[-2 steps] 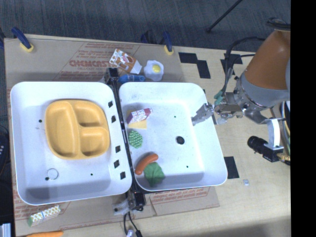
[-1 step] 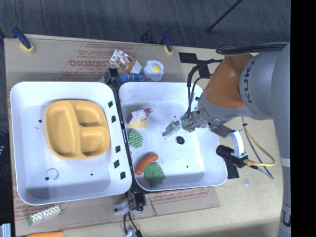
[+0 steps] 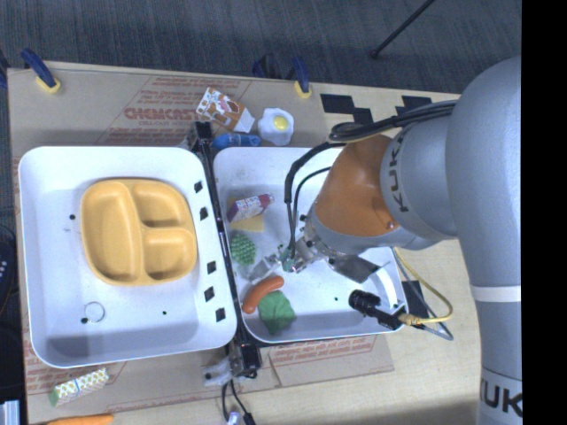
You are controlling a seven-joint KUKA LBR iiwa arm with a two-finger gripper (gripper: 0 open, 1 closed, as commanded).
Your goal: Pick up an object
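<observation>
Nothing lifted yet — gripper [image 3: 291,260] low in right white bin [image 3: 266,159] at frame centre, finger state cannot tell, poised beside bumpy green toy [image 3: 243,249], orange carrot-shaped piece [image 3: 262,293] and green leafy lump [image 3: 276,312] just below; grasp and lift remaining.

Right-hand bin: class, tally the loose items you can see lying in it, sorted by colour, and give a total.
Green: 2, the ridged green piece and the leafy green piece
Orange-red: 1, the sausage
Yellow: 1, the yellow block
Dark red and white: 1, the small packet
Total: 5 in sight; the arm may hide others.
</observation>
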